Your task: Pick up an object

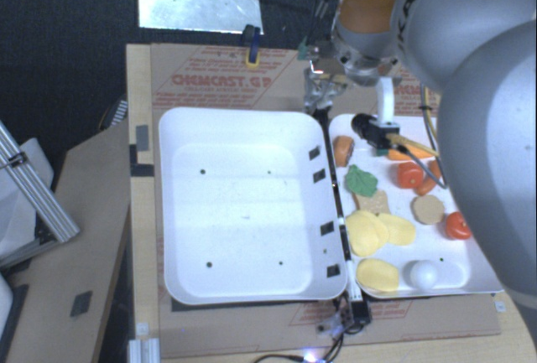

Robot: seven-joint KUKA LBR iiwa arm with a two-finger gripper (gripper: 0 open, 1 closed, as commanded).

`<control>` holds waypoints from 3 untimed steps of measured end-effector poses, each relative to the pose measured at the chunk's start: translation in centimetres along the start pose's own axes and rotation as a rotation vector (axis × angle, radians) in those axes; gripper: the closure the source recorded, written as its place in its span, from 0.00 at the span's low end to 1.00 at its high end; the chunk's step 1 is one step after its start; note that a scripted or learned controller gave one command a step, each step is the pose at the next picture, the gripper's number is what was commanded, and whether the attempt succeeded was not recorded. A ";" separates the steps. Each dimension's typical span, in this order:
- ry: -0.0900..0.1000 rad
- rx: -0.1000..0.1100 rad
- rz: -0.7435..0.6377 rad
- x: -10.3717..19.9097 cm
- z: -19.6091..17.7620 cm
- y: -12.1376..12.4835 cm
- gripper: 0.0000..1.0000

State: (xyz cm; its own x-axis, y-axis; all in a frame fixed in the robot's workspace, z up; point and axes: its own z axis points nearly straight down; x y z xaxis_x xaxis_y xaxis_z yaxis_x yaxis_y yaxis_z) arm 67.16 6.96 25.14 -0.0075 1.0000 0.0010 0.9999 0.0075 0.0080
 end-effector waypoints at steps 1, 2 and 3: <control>0.000 0.005 0.001 4.7 -0.8 -0.2 1.00; 0.000 0.004 0.002 5.4 -3.6 -0.2 1.00; 0.000 0.003 0.002 6.5 -7.0 -0.2 1.00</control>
State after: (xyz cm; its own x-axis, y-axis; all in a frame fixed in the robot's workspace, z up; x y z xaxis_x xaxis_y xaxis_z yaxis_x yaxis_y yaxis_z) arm 66.90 13.44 32.10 -0.0055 1.0000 0.0014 1.0000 0.0055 0.0047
